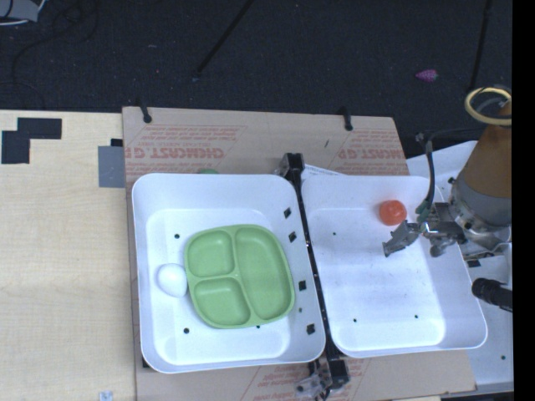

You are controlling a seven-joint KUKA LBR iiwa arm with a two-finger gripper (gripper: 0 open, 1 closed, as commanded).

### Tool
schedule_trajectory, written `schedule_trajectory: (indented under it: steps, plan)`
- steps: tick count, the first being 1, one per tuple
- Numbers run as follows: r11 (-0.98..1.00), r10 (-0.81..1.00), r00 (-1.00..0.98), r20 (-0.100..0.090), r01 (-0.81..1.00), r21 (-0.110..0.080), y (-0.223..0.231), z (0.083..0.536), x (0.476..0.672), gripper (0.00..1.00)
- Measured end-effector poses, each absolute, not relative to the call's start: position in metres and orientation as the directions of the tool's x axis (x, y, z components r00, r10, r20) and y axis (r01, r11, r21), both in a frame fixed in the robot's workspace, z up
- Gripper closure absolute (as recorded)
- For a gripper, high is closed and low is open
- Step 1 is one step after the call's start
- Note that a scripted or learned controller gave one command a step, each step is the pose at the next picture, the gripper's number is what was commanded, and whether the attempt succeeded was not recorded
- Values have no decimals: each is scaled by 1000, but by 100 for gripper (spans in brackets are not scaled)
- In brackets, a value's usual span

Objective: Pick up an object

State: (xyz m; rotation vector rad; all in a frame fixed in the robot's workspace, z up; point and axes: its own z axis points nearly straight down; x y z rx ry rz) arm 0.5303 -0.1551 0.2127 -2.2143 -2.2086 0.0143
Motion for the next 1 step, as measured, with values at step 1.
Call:
schedule_trajectory:
  steps: [1]
  plan:
    - [0,1000,0,1,1000,-4,-155,220,533,0]
